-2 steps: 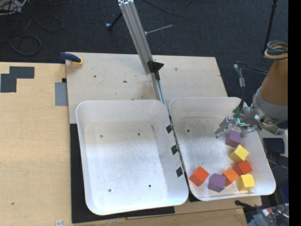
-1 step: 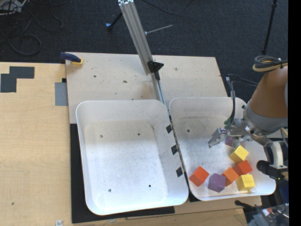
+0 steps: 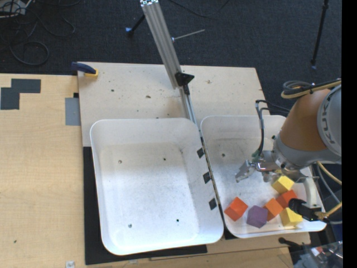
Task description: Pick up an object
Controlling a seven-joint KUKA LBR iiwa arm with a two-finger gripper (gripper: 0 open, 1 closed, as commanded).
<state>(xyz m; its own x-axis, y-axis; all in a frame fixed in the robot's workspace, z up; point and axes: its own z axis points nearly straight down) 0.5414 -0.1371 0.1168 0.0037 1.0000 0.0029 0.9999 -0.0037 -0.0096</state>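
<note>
My gripper (image 3: 244, 171) hangs over the middle of the right bin (image 3: 234, 133), at the end of the grey arm with the orange band (image 3: 304, 121). Nothing shows in its grasp. Several small blocks lie in the bin's near right corner, below and to the right of the gripper: an orange block (image 3: 236, 208), a purple block (image 3: 257, 216), a second orange block (image 3: 273, 207), a yellow block (image 3: 283, 183), a red block (image 3: 288, 197) and another yellow block (image 3: 290, 217). The arm's body hides part of that corner.
The left bin (image 3: 111, 149) lies beside the right one, with a divider and black clips (image 3: 206, 177) between them. A slanted aluminium post (image 3: 164, 43) rises behind the bins. A small blue and yellow object (image 3: 85, 69) rests at the bench's far left corner.
</note>
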